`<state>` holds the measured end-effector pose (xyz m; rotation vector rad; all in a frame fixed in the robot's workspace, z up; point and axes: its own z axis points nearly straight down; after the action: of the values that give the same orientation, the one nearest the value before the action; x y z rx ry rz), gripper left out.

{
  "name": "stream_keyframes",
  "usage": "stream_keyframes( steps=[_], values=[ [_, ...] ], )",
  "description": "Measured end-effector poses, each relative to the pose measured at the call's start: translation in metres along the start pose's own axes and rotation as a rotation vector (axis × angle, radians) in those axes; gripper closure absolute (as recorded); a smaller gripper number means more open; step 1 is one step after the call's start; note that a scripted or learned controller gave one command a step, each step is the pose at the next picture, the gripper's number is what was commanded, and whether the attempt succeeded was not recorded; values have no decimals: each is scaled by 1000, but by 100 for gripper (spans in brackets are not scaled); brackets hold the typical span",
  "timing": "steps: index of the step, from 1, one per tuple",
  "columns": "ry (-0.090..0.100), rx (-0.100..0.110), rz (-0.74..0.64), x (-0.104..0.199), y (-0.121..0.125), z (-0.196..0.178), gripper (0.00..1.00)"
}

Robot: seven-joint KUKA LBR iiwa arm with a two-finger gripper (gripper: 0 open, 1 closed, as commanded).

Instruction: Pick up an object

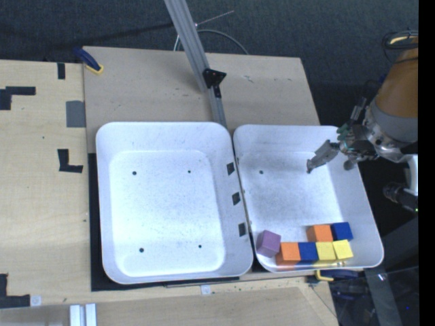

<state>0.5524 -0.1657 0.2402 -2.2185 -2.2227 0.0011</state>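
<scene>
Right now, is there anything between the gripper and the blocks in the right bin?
Nothing visible. The gripper hangs over the upper part of the right bin, and the blocks sit packed along its lower edge. Only bare bin floor lies between them. The purple block is at the left end.

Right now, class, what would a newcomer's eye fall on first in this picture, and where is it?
First, the cluster of coloured blocks packed along the near edge of the right bin: purple, orange, blue and yellow. Next, the grey arm's gripper, reaching in from the right over that bin's far part, well apart from the blocks. The left bin sits beside it.
</scene>
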Motion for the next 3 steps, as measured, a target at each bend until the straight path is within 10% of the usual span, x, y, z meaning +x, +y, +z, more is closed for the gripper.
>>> stream_keyframes(
  steps=[1,3],
  values=[
    [-2,-9,-1,14,-24,-94,0],
    [2,8,-2,66,6,65,0]
  ],
)
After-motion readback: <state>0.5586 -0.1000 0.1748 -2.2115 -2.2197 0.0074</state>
